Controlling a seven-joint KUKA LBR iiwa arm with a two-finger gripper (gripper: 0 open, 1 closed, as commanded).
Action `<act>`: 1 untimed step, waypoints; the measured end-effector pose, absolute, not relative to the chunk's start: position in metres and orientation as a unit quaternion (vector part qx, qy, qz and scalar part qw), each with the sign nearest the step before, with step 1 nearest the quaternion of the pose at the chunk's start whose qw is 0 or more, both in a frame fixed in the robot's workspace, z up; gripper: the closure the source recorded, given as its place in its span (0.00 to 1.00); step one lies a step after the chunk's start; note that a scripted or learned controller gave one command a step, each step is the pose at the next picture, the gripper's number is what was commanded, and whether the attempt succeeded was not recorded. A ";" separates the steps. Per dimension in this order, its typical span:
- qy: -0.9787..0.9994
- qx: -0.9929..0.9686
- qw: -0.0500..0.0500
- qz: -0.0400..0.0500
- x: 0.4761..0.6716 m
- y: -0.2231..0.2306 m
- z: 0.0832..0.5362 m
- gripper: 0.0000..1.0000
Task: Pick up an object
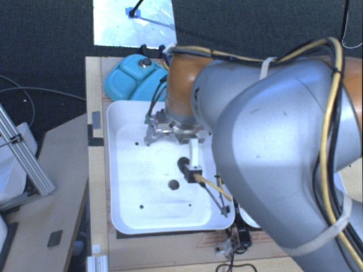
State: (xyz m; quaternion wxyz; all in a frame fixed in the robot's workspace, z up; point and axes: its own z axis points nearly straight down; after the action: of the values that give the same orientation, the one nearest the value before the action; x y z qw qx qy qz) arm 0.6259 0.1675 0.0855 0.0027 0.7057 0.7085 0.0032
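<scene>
The gripper (154, 130) hangs over the white bin (127, 208) near its twelve o'clock rim; open or closed, I cannot tell. A blue plastic object (131, 79) lies just beyond that rim.

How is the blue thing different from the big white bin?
The blue thing is rounded and lumpy; the white bin is shallow and boxy. The blue thing is smaller than the white bin. One is blue, the other white. Both look smooth.

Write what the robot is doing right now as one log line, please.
arm: over white bin | end effector: low, near bin's far rim | grasp: unconfirmed | blue object: beyond bin
</scene>
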 end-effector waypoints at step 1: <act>0.706 0.708 0.002 0.002 0.669 0.124 0.086 0.00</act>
State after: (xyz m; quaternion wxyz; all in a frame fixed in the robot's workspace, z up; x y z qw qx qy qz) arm 0.6686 0.1244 0.0855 0.0021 0.7078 0.7064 0.0021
